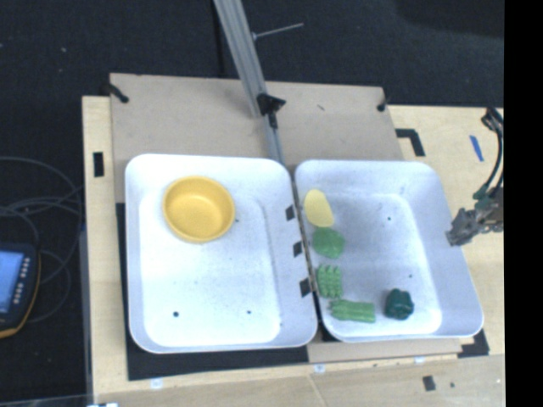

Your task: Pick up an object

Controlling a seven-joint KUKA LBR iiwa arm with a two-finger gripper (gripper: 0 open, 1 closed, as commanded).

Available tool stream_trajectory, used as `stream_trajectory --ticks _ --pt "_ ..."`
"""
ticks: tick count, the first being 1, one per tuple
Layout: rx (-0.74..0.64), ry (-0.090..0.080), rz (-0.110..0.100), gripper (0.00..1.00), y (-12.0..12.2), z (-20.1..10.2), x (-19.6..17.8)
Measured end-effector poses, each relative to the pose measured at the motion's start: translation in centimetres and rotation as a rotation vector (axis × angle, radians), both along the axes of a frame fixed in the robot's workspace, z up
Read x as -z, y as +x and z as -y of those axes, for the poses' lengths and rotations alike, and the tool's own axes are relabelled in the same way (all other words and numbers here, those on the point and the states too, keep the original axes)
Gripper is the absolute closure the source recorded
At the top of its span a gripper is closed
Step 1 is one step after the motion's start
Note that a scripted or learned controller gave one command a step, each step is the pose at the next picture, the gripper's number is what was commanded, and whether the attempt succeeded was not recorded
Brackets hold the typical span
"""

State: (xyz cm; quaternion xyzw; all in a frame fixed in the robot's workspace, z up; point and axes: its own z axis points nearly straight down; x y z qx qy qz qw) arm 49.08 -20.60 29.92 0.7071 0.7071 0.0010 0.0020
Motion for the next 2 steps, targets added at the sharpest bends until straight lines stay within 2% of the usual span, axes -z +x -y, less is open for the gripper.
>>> stream_trajectory --ticks 2 --pt "-0.003 0.002 -0.005 1.0 3.4 -10.1 1.3"
